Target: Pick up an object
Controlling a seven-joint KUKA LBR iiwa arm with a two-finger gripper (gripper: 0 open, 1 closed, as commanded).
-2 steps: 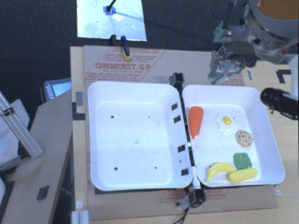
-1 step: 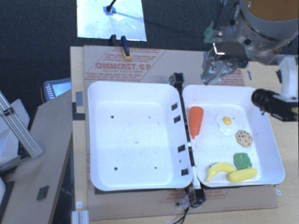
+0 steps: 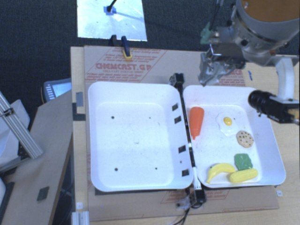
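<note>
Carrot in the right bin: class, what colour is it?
Orange, clearest in the camera view: the carrot lies near the bin's left wall.

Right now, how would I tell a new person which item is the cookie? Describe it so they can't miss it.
Look in the right-hand bin, the one holding all the toy food. Go to its right side, just below the fried egg and above the green piece. The cookie is the small round tan disc with dark specks, the only speckled item there.

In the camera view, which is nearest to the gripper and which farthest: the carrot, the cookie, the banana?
From the gripper:
1. Carrot, right bin's left side, nearest.
2. Cookie, toward its right side.
3. Banana, near its front wall, farthest.
</note>
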